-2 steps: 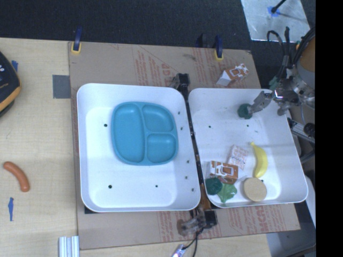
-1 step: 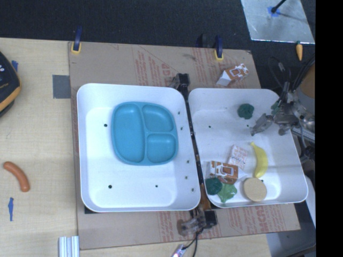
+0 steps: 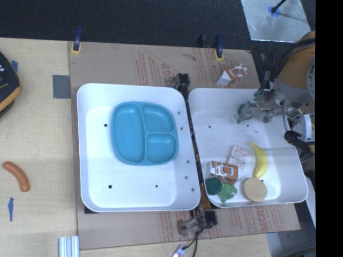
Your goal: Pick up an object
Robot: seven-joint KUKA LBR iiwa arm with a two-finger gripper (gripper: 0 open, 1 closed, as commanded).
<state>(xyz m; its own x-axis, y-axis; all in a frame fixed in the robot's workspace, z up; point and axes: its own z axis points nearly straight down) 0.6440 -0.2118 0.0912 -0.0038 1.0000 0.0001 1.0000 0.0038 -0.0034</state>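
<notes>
The right bin [image 3: 214,108] holds a yellow banana [image 3: 260,160], a round tan biscuit [image 3: 255,189], a green leafy piece [image 3: 221,189], a brown-and-white packet [image 3: 224,169] and a small pale packet [image 3: 238,156], all near its front. My gripper [image 3: 252,113] hangs over the bin's back right part, well behind these objects, with nothing visibly between its fingers. The left bin [image 3: 91,143] carries a blue divided plate [image 3: 144,132].
A small carton [image 3: 233,75] lies on the cardboard behind the right bin. A sausage [image 3: 17,175] rests on the wooden bench far left, and a dark device [image 3: 6,84] sits at the left edge. The arm enters from the right.
</notes>
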